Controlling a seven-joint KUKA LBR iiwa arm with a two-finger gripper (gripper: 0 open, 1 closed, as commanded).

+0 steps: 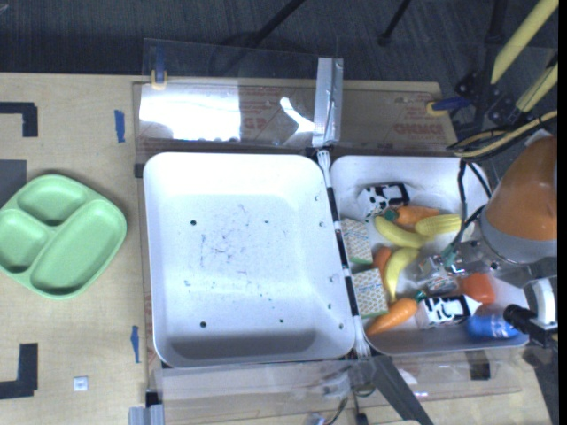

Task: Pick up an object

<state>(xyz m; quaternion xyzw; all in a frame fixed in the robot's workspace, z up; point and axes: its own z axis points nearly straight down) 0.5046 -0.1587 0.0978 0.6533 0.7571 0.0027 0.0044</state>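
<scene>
The gripper point(440, 268) is down in the right bin point(416, 168), buried among the toys (whether it grips anything, I cannot tell). Crowding it are two bananas point(398, 232), a corn cob point(438, 225), carrots point(391, 316), a black-and-white cow point(384, 198) and a blue piece point(490, 328). The left bin point(237, 255) sits alongside; a green divided plate point(58, 234) lies well apart.

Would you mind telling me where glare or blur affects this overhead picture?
In the camera view, strong glare whitens the clear panel behind the left bin; the gripper and the toys beneath it in the right bin look soft and hard to separate; the green divided plate is evenly lit.
</scene>
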